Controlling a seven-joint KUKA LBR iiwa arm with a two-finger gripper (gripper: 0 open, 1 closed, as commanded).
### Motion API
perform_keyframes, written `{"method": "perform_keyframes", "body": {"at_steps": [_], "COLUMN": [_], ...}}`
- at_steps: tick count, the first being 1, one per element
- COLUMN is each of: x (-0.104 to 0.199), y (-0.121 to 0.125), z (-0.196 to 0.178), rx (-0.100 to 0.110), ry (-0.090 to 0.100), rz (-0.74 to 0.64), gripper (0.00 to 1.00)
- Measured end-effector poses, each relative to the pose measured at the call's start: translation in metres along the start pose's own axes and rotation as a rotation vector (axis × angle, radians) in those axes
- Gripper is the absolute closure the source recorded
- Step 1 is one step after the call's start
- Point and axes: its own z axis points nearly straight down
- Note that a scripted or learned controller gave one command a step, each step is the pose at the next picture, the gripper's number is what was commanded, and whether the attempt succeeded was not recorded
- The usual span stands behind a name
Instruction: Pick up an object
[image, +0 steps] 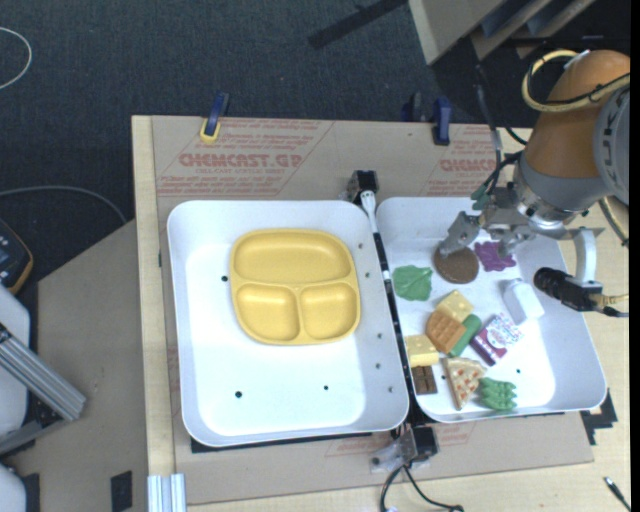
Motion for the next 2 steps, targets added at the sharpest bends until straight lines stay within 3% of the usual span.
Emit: {"method": "perform_keyframes", "body": {"at_steps": [1, 2], "x": [0.0, 0.003], "y": [0.003, 0.005], "z": [-0.009, 0.034], "rx": [-0.015, -0.011], "ry": [-0.002, -0.001], "rz": [-0.003, -0.003], "gripper": [0.0, 0.0]}}
